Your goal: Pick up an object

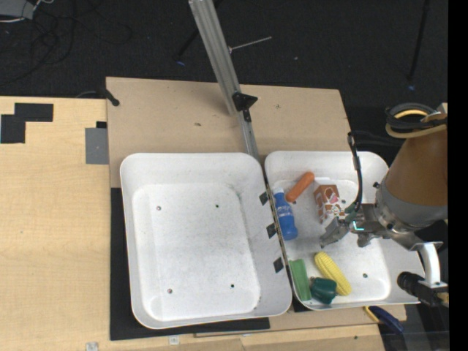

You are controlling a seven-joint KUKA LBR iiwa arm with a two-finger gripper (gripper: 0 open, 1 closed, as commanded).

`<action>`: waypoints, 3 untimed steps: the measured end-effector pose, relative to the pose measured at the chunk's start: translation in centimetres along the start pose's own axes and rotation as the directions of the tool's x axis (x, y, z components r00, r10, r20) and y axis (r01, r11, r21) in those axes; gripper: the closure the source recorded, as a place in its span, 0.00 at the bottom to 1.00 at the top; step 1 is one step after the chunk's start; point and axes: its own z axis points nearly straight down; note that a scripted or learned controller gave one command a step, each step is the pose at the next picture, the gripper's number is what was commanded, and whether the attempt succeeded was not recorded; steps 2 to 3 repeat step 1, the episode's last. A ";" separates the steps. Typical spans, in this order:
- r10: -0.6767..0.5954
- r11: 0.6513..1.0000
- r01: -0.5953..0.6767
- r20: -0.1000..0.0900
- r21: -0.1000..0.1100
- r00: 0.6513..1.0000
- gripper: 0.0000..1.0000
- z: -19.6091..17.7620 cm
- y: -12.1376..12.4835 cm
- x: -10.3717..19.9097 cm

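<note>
Whether the jaws are spread or pressed together cannot be told from the camera view: the gripper (338,230) is a small dark tangle low over the right bin (374,168), and nothing can be made out between its tips. It sits just beside the red and white box (327,201), on that box's lower right, and above the yellow corn cob (332,272), apart from it.

From the camera view, the arm (417,181) comes in from the right, its orange band broad above the grey wrist, and a dark cable (357,168) curves up over the bin's far part.

All the loose things lie in the right bin. An orange carrot-shaped piece (300,186) lies tilted near the far side, close to the box. A blue bottle (284,215) lies along the bin's left wall. Further toward the near edge, a green block (300,280) lies against the same wall, with a dark teal piece (322,291) just beside it and touching the lower end of the corn cob.

The left bin (139,178) stands alongside, its right wall meeting the right bin's left wall. A grey metal rail (217,50) slants up from between the two bins toward the far side of the bench (183,112).
</note>
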 end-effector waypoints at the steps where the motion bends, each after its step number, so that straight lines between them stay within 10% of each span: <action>1: 0.003 1.000 -0.003 0.001 -0.005 1.000 0.00 -0.2 0.1 -0.1; 3: 0.003 1.000 -0.003 0.001 -0.005 1.000 0.00 -0.2 0.1 -0.1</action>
